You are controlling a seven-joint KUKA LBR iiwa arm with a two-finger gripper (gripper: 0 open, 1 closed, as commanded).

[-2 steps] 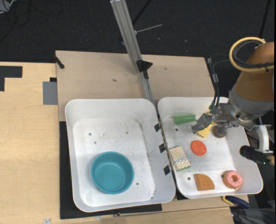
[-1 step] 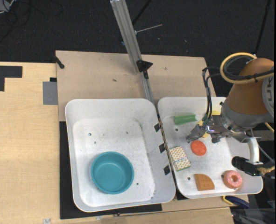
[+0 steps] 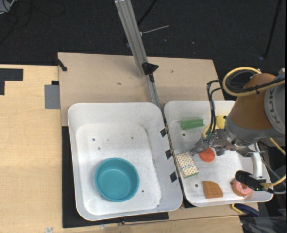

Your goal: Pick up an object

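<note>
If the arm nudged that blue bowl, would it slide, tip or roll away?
The blue bowl sits upright on a wide base in the left bin, so it would probably slide rather than tip or roll. It looks thin-walled, so likely light. Its smooth, round rim may be awkward for the jaws.

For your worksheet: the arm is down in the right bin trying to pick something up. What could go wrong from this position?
1. The gripper sits right at the small red object, which looks rounded, so it may slip or roll aside.
2. The patterned packet and green block lie close by, so the arm could knock them.
</note>
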